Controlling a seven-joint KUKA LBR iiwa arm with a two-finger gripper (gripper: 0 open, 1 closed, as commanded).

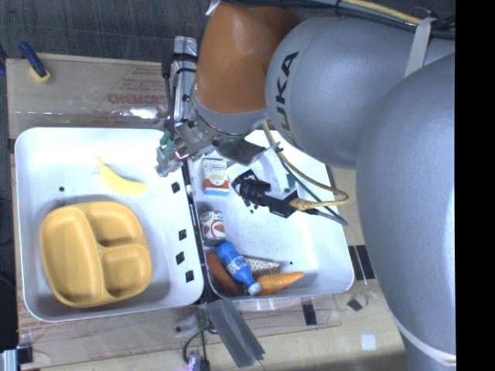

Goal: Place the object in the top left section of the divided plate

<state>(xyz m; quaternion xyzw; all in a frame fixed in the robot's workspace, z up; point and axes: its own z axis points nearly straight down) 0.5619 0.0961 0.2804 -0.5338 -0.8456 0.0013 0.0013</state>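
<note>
A yellow divided plate [56,242] lies in the left bin [46,149], toward its near left, and all its sections are bare. A small yellow banana [121,181] lies on the bin floor just beyond the plate. My gripper [165,161] hangs at the far end of the wall between the two bins, to the right of the banana and apart from it. I see nothing held in it. The big grey arm with its orange band covers the far part of the right bin.
In the right bin [329,246] lie a small carton [215,175], a can [213,225], a blue bottle [236,267], a carrot [280,281] and a brown object [217,275], mostly near the front wall.
</note>
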